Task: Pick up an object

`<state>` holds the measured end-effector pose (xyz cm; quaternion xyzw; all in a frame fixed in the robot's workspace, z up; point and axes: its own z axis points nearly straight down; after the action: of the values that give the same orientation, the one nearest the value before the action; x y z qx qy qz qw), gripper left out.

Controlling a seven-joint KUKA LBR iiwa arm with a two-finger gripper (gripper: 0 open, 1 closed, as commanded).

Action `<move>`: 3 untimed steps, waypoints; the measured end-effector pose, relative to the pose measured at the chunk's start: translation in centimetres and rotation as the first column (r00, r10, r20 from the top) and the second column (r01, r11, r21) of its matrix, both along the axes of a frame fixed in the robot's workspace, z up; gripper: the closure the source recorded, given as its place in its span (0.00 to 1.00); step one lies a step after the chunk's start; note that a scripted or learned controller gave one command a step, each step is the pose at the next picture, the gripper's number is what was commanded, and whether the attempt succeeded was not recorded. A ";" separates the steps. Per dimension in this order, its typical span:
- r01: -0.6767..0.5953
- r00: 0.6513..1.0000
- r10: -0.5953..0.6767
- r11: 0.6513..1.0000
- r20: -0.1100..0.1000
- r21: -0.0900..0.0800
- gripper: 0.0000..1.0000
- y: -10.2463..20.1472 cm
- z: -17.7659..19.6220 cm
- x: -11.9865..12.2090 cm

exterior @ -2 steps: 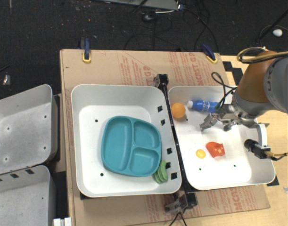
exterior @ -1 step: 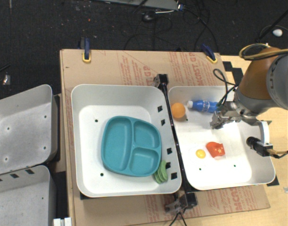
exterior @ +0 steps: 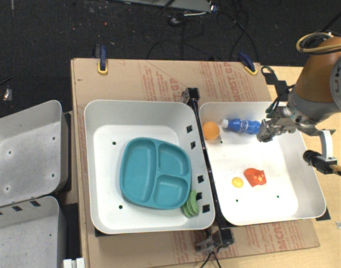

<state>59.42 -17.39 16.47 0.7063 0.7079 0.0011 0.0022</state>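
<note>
In right bin (exterior: 304, 202), blue bottle (exterior: 241, 125) (perhaps), orange ball (exterior: 211, 130)

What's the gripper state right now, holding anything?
Gripper: over the right bin, right beside the blue bottle; open or closed cannot be told, nothing visibly held.

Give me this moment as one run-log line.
gripper: over right bin, beside blue bottle | grasp: none visible | right bin also: orange ball, yellow piece, red object

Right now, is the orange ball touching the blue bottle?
Apart. The camera view shows a strip of white bin floor between the orange ball and the blue bottle.
</note>
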 end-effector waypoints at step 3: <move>-0.003 1.000 0.003 1.000 -0.006 0.002 1.00 5.3 10.5 -0.6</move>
<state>58.79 -12.11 26.96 0.7051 0.7091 -0.0003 -0.0005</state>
